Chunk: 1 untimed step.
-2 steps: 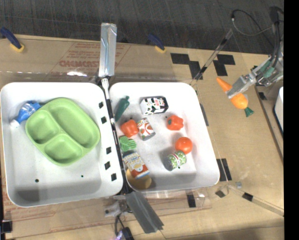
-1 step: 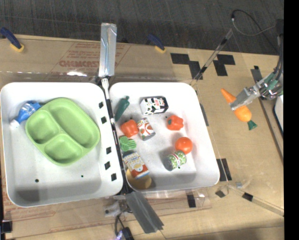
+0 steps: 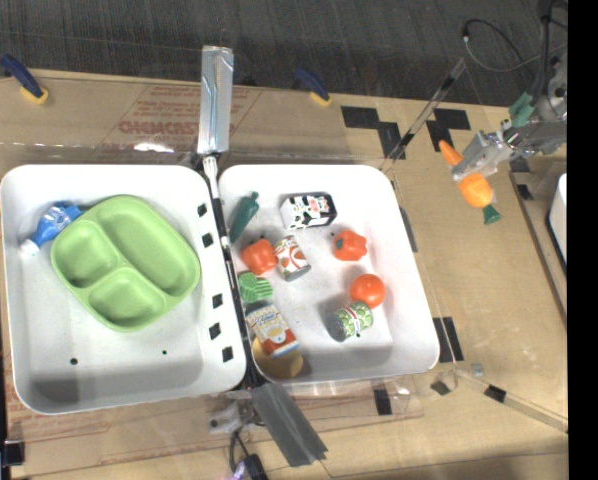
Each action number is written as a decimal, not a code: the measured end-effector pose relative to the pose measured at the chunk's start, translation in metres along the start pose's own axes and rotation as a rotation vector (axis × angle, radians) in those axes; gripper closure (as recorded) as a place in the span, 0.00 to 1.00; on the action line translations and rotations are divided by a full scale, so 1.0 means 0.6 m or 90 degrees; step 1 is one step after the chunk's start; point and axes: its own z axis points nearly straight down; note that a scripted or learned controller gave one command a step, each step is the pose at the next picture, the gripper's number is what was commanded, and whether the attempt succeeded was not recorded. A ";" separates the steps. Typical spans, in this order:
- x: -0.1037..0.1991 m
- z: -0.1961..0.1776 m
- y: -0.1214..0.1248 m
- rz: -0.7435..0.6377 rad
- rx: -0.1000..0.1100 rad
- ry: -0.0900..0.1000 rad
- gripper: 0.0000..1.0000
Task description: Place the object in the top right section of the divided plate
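Two bins sat side by side on the worktop [image 3: 499,318]. The divided plate [image 3: 125,260] lay in the left bin [image 3: 39,368], a small item [image 3: 54,220] wedged just behind its left rim. The right bin [image 3: 404,268] held a carton [image 3: 308,209] at the rear, a can [image 3: 350,321] near the front, and a box [image 3: 270,330] at the front left. My pincer [image 3: 474,168] hovered over the worktop, right of both bins.

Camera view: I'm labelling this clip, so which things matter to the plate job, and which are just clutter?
Job: green divided plate; end effector, at the view's right.
Lying about: blue item beside the plate; cow-patterned box; red tomato; green can.
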 end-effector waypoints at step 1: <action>0.059 -0.001 -0.073 -0.124 0.000 0.001 1.00</action>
